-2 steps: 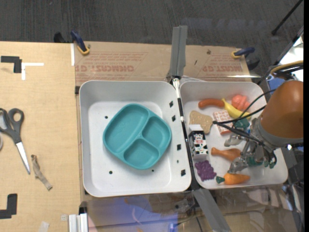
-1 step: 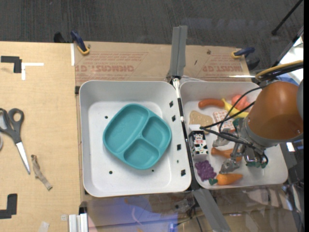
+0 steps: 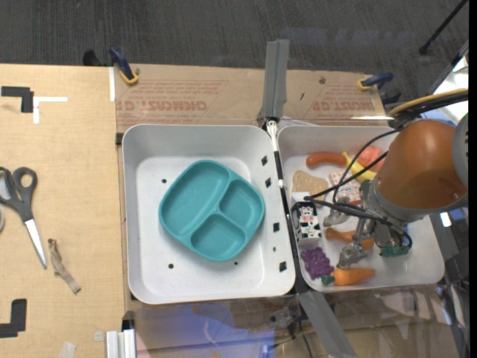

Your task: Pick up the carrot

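Note:
The carrot (image 3: 355, 276), orange and lying flat, rests near the front wall of the right bin (image 3: 425, 271). My gripper (image 3: 356, 250) hangs low just above and slightly behind it, under the grey wrist with its orange band. The view does not show anything held by the gripper. The arm covers the middle and right of this bin.
Beside the carrot are purple grapes (image 3: 317, 262), a small printed white box (image 3: 307, 221), a tan bread slice (image 3: 307, 181), an orange sausage-like piece (image 3: 326, 158), a yellow item (image 3: 359, 167) and a green item (image 3: 395, 250). A teal divided plate (image 3: 212, 209) lies in the left bin. Scissors (image 3: 22, 207) lie on the cardboard at far left.

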`<state>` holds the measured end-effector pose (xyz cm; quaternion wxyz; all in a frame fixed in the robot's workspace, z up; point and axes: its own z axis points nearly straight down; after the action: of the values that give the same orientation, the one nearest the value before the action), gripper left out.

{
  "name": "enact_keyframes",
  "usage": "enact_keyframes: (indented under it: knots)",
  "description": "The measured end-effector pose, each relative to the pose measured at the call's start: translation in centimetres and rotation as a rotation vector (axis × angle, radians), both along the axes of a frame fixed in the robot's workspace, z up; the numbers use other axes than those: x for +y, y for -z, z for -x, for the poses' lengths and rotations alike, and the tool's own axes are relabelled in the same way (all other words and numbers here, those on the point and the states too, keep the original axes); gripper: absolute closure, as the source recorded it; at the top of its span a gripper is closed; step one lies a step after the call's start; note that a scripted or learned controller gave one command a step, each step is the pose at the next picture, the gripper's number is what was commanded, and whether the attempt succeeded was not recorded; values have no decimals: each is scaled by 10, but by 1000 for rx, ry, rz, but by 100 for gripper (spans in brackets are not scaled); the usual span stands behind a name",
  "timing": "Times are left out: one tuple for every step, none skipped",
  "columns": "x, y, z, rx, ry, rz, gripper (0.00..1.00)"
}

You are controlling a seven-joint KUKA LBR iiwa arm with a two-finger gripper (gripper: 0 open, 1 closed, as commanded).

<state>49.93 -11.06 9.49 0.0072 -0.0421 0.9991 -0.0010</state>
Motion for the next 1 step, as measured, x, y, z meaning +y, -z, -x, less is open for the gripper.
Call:
enact_keyframes:
  knots:
    - [11, 0, 2, -4, 25, 0, 0]
